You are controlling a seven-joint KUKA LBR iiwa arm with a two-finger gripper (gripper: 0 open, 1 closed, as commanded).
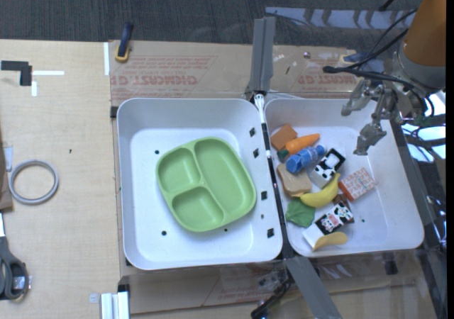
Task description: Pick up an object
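Toy food and small items lie heaped along the left side of the right bin (397, 232): an orange block (283, 136) at the top, a toy carrot (303, 143) just below it, then a blue bottle-like item (303, 159) touching a black-and-white cow-patterned piece (328, 164). Under these sits a tan slice of toy bread (294, 181), with a yellow banana (321, 193) lying across its lower edge. A small box with a red pattern (357, 183) rests just right of the banana, a little apart from the pile. Further down come a green leaf-like piece (300, 214), a second black-and-white piece (333, 219), and a pale yellow curved item (330, 240) near the bin's front wall.

Above the right bin's far right corner hangs the hand (371, 142), at the end of the grey arm with its orange band (428, 20). One finger (369, 137) points down toward the bin floor, well clear of the heap, with nothing held; whether the fingers are spread or pressed together cannot be told from this angle.

In the left bin (135, 190) a green divided plate (206, 183) with three compartments lies tilted slightly, roughly in the middle.

On the counter (64, 119) to the left are a roll of tape (31, 181), a pair of scissors (13, 278) at the lower edge, and a blue-and-yellow tool (125, 41) near the top.
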